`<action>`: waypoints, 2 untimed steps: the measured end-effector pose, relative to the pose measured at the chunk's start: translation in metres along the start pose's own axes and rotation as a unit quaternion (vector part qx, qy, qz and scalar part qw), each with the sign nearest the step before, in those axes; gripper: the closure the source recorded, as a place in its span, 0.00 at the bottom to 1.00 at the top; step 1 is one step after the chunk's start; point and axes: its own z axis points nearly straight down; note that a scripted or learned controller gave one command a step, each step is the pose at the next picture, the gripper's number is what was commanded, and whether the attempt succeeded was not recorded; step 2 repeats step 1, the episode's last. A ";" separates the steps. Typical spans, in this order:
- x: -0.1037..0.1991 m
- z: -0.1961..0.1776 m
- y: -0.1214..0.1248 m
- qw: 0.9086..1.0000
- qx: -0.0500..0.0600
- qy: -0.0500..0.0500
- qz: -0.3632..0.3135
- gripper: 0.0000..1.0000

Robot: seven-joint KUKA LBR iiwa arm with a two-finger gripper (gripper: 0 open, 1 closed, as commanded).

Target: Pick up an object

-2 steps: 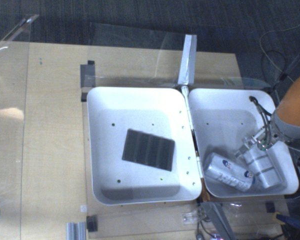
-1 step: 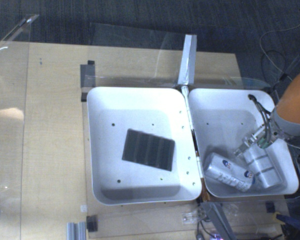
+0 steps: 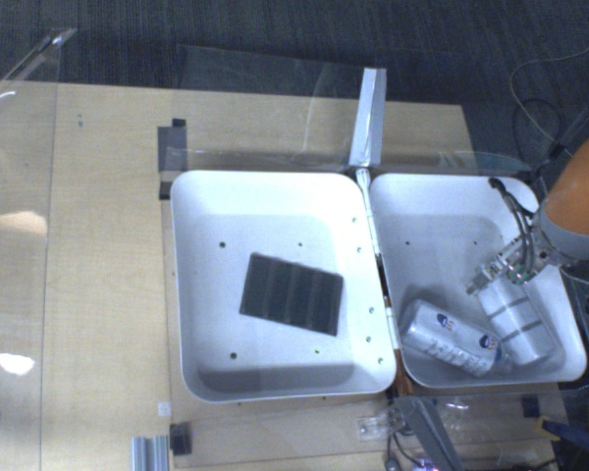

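End effector over right bin

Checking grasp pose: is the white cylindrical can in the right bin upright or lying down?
Lying down. The white cylindrical can rests on its side on the right white bin floor, long axis slanted, near the front wall.

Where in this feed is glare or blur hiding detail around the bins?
Camera view: glare streaks the clear panel behind the bins; the right bin washes out bright, so the pale cylinder blends into it; the claw is soft and small; the dark ridged pad reads clearly in the left bin.
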 end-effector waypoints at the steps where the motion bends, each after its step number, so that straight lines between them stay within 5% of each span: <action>1: 0.019 -0.048 0.094 0.997 0.005 0.006 -0.078 1.00; 2: 0.019 -0.048 0.094 0.997 0.005 0.006 -0.078 1.00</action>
